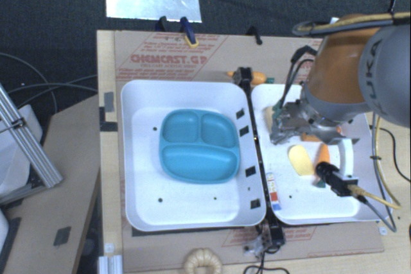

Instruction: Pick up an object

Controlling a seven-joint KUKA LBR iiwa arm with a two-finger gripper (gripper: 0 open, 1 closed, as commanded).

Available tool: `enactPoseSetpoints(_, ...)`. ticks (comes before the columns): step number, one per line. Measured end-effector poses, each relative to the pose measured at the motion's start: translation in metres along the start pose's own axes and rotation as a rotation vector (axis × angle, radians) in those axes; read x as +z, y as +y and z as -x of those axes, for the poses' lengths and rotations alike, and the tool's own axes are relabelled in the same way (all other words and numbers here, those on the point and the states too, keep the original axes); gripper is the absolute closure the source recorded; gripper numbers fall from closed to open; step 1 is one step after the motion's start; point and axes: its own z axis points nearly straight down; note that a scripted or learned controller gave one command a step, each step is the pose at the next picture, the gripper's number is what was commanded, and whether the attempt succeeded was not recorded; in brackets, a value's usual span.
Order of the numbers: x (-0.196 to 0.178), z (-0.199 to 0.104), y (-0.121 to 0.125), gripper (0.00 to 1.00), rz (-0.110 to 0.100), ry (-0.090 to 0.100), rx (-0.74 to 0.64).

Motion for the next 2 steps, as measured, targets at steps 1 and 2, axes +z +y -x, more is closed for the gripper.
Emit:
enactPoseSetpoints(1, 0.019, -0.005, 0.005, 1.0, -0.001, -0.001, 0.0)
enactPoseSetpoints(2, 0.001, 0.002, 0.004, 1.0, 0.0, 0.0, 0.003)
